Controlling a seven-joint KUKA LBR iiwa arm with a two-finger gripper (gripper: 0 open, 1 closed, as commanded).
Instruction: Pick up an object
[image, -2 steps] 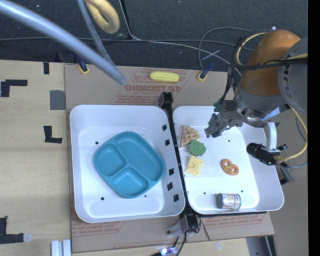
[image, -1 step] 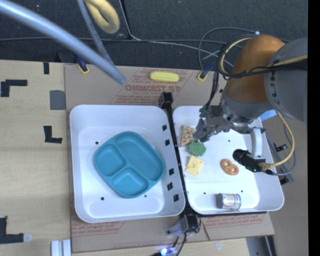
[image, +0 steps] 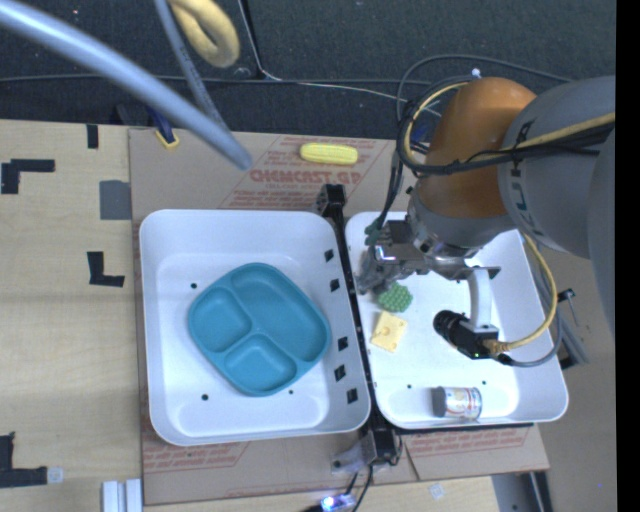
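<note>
In the right bin (image: 520, 400) my gripper (image: 383, 272) hangs low near the left wall. Right below it lies a small green knobbly object (image: 397, 297), touching or almost touching its tip. A yellow wedge like a piece of cheese (image: 389, 332) lies just in front of that. A small can on its side (image: 457, 402) rests near the bin's front edge. Whether anything sits between the gripper's tips is hidden by the wrist.
The left bin (image: 170, 250) holds a blue divided plate (image: 258, 328). A yellow banana-shaped object (image: 328, 153) lies on the cardboard behind the bins. A black divider (image: 345, 300) separates the two bins.
</note>
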